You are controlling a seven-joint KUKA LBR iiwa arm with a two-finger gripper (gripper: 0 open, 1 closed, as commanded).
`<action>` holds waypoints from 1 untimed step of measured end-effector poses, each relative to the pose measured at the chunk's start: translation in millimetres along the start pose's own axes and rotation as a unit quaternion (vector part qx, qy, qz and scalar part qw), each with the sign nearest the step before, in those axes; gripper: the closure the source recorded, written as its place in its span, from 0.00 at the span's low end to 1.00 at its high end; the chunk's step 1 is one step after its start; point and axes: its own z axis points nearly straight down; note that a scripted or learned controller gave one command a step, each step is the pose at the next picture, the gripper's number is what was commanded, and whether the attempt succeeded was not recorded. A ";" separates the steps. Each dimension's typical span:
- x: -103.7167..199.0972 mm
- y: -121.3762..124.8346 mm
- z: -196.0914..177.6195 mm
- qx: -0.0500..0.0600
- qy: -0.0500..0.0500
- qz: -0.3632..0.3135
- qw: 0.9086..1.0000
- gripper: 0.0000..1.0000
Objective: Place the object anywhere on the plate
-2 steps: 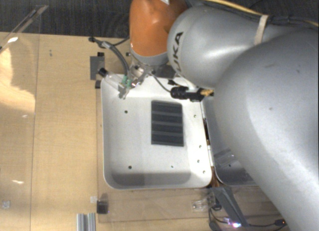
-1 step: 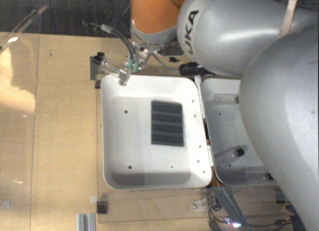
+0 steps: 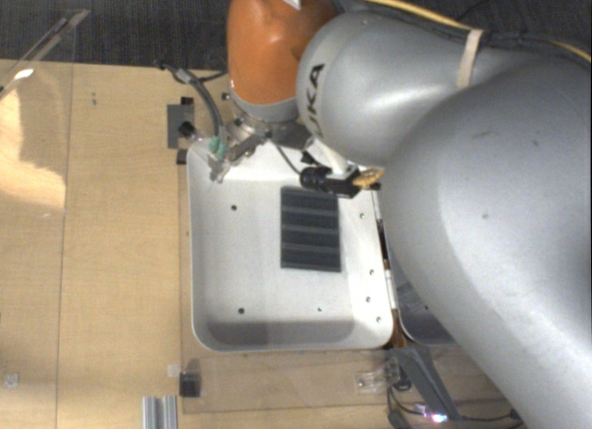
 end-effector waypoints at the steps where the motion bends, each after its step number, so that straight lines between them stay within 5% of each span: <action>1: -3.8 -2.5 88.6 -0.003 -0.002 0.043 0.999 1.00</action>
